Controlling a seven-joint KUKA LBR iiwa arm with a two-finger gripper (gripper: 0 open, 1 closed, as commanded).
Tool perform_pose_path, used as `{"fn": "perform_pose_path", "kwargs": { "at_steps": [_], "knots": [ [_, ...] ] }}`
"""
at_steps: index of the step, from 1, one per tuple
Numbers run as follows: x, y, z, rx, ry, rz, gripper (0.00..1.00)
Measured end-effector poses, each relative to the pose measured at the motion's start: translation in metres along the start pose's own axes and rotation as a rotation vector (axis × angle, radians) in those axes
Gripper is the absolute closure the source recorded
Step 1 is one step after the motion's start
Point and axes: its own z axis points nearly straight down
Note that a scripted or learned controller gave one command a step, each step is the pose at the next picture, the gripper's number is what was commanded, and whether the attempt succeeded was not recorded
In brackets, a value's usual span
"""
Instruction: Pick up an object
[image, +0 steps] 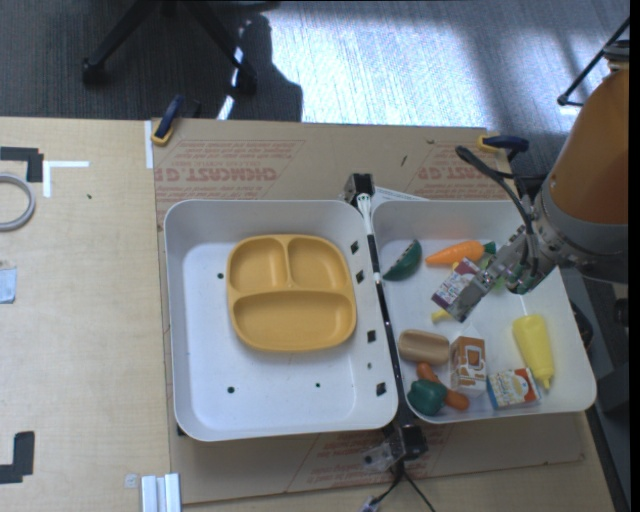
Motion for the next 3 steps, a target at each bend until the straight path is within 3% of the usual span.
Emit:
{"fn": "perform_pose_path", "kwargs": {
  "at_steps": [1, 2, 3],
  "knots": [
    [-0.001, 0.001, -0.01, -0.002, -0.003, -0.001, 1.0],
    [0.001, -0.001, -0.083, 0.001, 0.002, -0.202, 1.0],
    [0.0, 0.001, -0.093, -0.002, -0.002, -0.203, 1.0]
  ]
}}
